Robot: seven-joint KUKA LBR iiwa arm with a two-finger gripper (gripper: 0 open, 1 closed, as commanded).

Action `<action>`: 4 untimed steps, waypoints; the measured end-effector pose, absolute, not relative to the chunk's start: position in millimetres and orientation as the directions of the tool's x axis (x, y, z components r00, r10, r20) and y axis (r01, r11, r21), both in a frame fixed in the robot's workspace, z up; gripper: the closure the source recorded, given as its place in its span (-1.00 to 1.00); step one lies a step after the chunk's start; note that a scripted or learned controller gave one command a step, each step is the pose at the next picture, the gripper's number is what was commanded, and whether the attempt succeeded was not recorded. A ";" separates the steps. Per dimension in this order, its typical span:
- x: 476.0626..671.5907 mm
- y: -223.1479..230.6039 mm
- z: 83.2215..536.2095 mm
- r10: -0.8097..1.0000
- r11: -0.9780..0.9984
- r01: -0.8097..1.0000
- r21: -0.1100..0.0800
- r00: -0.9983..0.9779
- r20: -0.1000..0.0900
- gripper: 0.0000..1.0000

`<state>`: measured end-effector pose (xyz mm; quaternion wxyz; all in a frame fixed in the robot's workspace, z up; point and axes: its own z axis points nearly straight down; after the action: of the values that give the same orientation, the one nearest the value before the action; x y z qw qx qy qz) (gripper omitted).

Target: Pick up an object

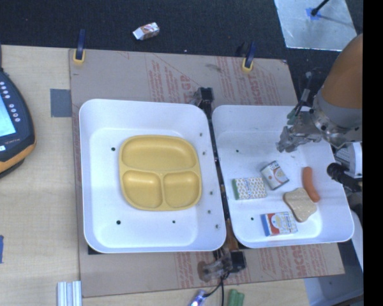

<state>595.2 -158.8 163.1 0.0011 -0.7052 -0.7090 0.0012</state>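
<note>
Two shallow white bins are seen side by side on a brown cardboard sheet [179, 75] laid over the desk [32, 234]. Faint red printing runs along the cardboard's edges, but it cannot be read.

The left bin [99, 171] is occupied by a yellow divided tray [159, 172] with three compartments. In the right bin [332, 231], five small things are gathered in its near half: a pale patterned packet [249, 187], just beside a small grey box [275, 174] whose label is too small to be read; an orange sausage-shaped piece [309, 183]; a tan bread-like slice [300, 204] touching it; and a flat carton with blue and red print [279, 223], its writing illegible.

The pincer [292, 138] is held over the far part of the right bin, apart from all five things. Nothing is seen between its fingers; whether it is released or clenched cannot be told.

A handheld control pendant [3, 129] with a lit screen is lying at the desk's left edge.
</note>
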 end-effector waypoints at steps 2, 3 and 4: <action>494.0 -109.5 127.6 1.000 0.006 1.000 -0.004 -0.006 0.000 1.00; 494.1 -109.6 127.8 1.000 0.005 1.000 -0.003 -0.005 -0.001 -1.00; 524.9 -203.2 167.5 1.000 0.002 1.000 -0.002 -0.002 -0.001 -1.00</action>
<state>524.9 -203.2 167.5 0.0002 -0.7064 -0.7078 0.0010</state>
